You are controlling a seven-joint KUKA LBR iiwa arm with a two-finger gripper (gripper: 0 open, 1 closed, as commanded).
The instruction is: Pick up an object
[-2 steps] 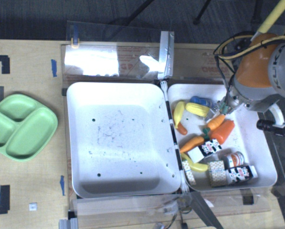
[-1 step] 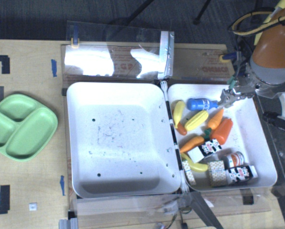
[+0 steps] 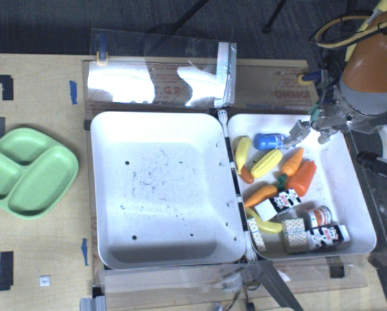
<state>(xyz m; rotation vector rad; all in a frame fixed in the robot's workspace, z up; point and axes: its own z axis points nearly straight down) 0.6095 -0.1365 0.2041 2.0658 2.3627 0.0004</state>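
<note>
So the arm [image 3: 368,70] comes in from the right, grey with that orange band, and its gripper [image 3: 308,127] sits over the upper part of the right bin [image 3: 360,219], just right of a small blue object [image 3: 268,140] that I can't really identify. Can't tell from this angle what the gripper is doing at its tip, it's too small and blurry, and nothing looks to be carried by it. All the pickable stuff is piled in that right bin: a yellow banana [image 3: 243,151] along the left wall, a corn cob [image 3: 266,163] tilted beside it, two orange carrots, one [image 3: 293,161] near the gripper and one [image 3: 260,195] lower down lying slanted, plus a chunkier orange-red piece [image 3: 301,177] between them. Lower in the bin there's a black-and-white cow-print carton [image 3: 278,203], another yellow banana [image 3: 267,225] under it, a small can [image 3: 319,216], a patterned tape roll [image 3: 294,234] and a second cow-print box [image 3: 327,234]. The left bin [image 3: 109,135] shows just scuff marks. A green divided plate [image 3: 28,172] sits on the wooden bench [image 3: 31,251] well off to the left.
</note>
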